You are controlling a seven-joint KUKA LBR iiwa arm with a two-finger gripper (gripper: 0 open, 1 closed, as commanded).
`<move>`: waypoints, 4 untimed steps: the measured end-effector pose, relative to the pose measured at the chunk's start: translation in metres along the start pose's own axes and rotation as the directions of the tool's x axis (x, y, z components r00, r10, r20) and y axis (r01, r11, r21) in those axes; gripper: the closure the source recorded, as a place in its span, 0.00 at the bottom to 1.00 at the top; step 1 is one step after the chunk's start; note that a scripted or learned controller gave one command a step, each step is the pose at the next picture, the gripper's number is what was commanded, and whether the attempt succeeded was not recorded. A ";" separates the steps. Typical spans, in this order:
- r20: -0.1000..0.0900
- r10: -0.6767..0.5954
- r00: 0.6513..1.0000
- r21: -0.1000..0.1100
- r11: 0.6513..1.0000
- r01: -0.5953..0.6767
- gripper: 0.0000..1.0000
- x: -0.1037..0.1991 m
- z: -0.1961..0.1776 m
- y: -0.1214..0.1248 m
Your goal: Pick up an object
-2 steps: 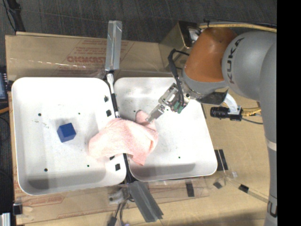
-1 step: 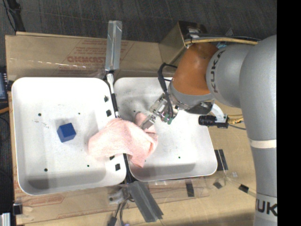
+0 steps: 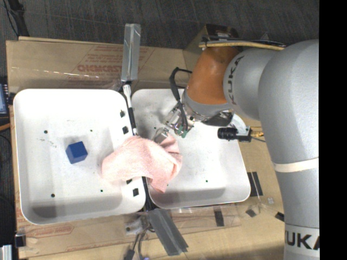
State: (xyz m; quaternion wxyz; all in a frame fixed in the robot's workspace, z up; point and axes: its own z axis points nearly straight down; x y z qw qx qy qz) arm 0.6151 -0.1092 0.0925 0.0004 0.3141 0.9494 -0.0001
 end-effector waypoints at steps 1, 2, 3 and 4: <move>0.001 -0.004 1.000 0.000 1.000 0.004 1.00 -0.001 -0.011 0.001; 0.002 -0.004 1.000 0.000 1.000 0.004 0.00 -0.001 -0.011 0.001; -0.003 0.198 0.980 0.002 0.980 -0.198 0.00 0.006 0.000 -0.003; -0.003 0.194 0.981 0.002 0.981 -0.194 1.00 0.006 -0.011 -0.003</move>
